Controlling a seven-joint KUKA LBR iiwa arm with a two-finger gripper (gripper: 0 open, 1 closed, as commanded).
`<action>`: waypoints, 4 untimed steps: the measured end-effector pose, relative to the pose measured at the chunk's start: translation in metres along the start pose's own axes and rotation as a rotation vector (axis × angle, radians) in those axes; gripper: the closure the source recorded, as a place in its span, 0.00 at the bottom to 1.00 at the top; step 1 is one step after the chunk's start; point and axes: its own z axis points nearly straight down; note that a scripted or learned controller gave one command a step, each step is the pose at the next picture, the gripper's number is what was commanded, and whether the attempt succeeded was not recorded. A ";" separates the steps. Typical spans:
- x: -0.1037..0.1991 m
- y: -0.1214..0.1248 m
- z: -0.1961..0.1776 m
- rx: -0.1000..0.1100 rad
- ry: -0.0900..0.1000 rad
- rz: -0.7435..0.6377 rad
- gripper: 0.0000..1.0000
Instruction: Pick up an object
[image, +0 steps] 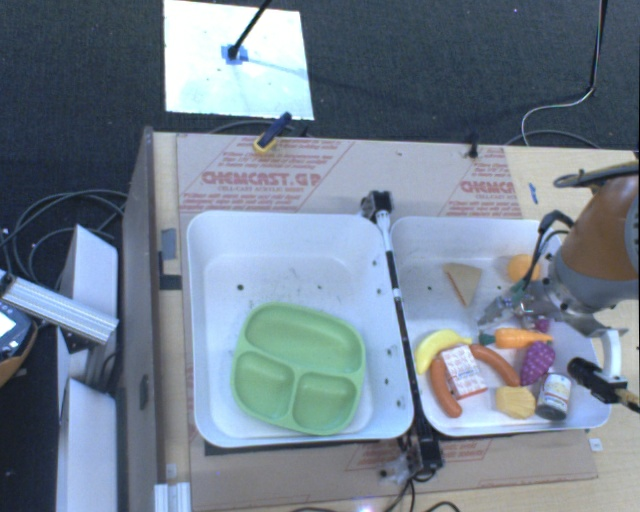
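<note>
Lying just beneath fingers (512, 300), carrot (522, 338)

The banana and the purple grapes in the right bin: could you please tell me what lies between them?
In the camera view, a small red-and-white carton and a sausage lie between the banana and the grapes.

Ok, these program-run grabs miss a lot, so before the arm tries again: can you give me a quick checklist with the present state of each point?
1. Pincer over the right bin, where the food items lie: ok.
2. A target close under it: ok, the carrot lies just beside the tip.
3. Anything already held: cannot tell, the tip is too small and blurred.
4. Room around the carrot: not ok, the purple grapes and a sausage crowd it.
5. Easier target available: ok, the cheese wedge lies apart from the pile.
6. Left bin: ok for now, the green divided plate sits well away from the arm.
</note>
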 end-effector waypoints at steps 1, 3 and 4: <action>0.075 -0.064 0.002 -0.001 -0.013 0.008 0.00; 0.092 -0.064 0.002 0.000 -0.014 0.010 0.00; 0.105 -0.019 0.001 -0.008 -0.024 0.014 0.00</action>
